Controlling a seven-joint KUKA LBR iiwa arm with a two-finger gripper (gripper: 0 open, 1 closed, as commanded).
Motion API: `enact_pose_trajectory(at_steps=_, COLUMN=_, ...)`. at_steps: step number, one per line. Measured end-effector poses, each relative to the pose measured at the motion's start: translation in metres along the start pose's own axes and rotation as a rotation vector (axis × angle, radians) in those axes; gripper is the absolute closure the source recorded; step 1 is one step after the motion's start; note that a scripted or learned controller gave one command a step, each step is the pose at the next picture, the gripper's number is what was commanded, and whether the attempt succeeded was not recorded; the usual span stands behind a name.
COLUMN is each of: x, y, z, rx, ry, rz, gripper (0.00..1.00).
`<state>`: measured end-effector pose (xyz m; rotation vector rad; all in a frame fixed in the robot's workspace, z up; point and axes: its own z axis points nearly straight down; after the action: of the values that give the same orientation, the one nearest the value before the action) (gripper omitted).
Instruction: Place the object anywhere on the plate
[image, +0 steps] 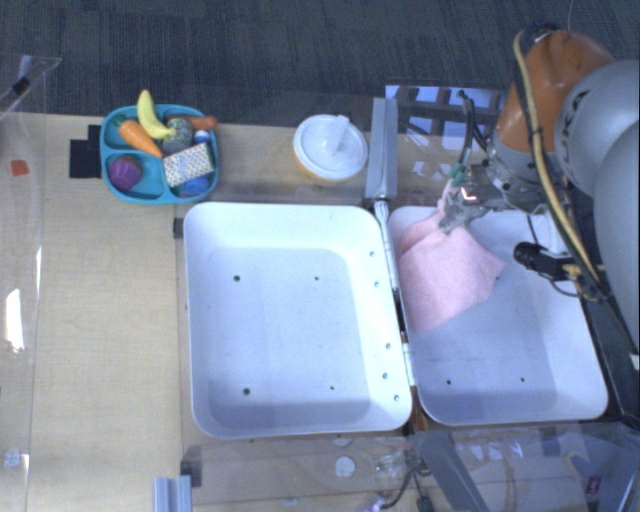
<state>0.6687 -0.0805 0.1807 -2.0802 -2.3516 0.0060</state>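
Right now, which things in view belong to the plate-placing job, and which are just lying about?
Job:
- pink cloth, draped in the right bin
- gripper, at the cloth's top corner
- blue divided plate, top left on the bench

Lying about:
- toy food on that plate: banana, carrot
- white lidded cup
- left bin

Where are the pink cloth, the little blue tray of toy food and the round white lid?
pink cloth (452, 275), camera view, middle of the fabric.
blue tray (112, 186), camera view, lower left rim.
white lid (331, 146), camera view, its centre.
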Motion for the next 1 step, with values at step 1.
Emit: enact_pose_trajectory(at_steps=1, x=0.0011, y=0.0009, z=-0.0413, rx=-0.002, ry=0.000, rz=-0.009, gripper=1.00)
